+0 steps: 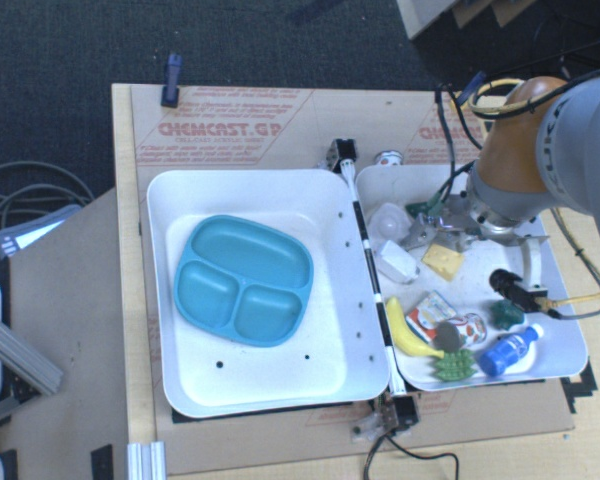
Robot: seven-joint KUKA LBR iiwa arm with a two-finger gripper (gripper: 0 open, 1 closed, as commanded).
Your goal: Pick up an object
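Observation:
My gripper (pixel 432 228) is low in the right bin (pixel 570 353), in its back half, reaching in from the right. Just below it lies a yellow wedge (pixel 442 261), and a white block (pixel 398 264) sits to the wedge's left. A clear rounded object (pixel 387 220) rests left of the gripper by the bin's wall. Along the front lie a banana (pixel 404 329), a red and white packet (pixel 452 322), a green leafy toy (pixel 455 366), a blue bottle (pixel 508 350) and a dark green piece (pixel 507 315). Nothing can be seen held.
The left bin (pixel 170 208) holds a blue divided plate (pixel 243 280). The grey arm with its orange band (pixel 515 148) hangs over the right bin's back right corner. Cables run along the bench's right edge.

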